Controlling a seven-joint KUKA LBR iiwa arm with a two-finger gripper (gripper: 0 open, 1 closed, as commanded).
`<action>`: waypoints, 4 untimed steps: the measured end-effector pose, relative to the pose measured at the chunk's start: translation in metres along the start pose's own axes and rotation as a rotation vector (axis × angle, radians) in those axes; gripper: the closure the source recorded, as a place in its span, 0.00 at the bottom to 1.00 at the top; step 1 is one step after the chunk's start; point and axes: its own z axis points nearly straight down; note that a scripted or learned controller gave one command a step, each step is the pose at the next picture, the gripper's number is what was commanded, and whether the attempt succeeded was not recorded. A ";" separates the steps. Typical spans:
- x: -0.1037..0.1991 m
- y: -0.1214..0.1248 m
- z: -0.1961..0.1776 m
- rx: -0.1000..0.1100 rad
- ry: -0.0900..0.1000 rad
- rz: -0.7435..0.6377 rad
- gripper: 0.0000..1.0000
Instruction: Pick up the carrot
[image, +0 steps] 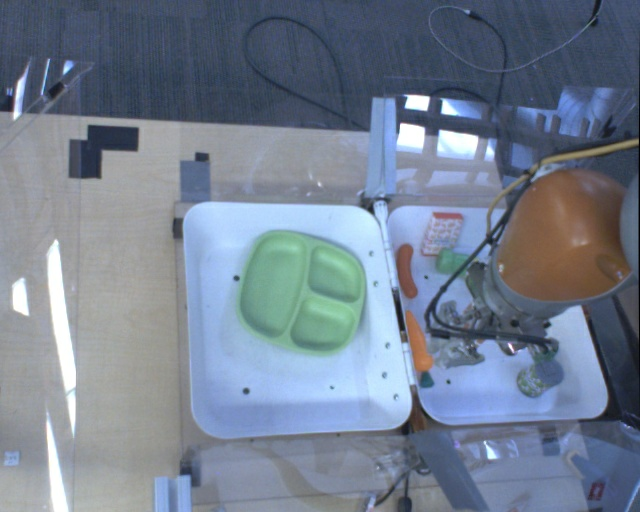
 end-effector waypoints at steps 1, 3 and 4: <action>-0.022 0.034 0.000 0.001 0.000 0.379 1.00; -0.011 0.025 0.000 0.001 0.001 0.191 1.00; -0.034 0.071 0.000 0.001 0.001 0.553 1.00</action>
